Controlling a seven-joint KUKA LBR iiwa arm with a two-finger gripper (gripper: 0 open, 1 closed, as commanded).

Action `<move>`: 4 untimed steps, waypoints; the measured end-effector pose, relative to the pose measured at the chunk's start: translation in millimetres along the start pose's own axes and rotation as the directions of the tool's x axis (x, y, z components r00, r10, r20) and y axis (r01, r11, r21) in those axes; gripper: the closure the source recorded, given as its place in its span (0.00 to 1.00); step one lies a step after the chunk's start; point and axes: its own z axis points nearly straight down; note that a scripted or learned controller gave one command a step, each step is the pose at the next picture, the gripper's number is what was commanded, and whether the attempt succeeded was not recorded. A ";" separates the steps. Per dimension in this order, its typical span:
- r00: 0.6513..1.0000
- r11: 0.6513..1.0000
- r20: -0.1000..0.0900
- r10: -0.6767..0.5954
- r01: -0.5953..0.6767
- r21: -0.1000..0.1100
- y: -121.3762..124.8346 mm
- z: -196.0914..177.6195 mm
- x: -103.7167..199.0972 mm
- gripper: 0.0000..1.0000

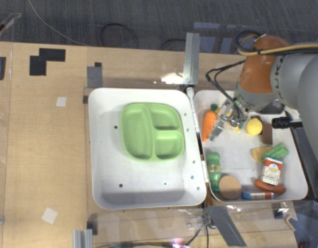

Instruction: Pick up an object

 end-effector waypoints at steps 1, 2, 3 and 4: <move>0.988 0.989 0.033 0.150 -0.150 -0.017 -37.9 1.2 41.3 0.00; 0.956 0.957 0.034 0.291 -0.290 -0.024 -51.9 1.7 86.8 0.00; 0.976 0.977 0.029 0.214 -0.214 -0.015 -72.3 -24.2 89.6 0.00; 0.940 0.941 0.042 0.339 -0.339 -0.012 -56.0 -0.3 74.0 0.00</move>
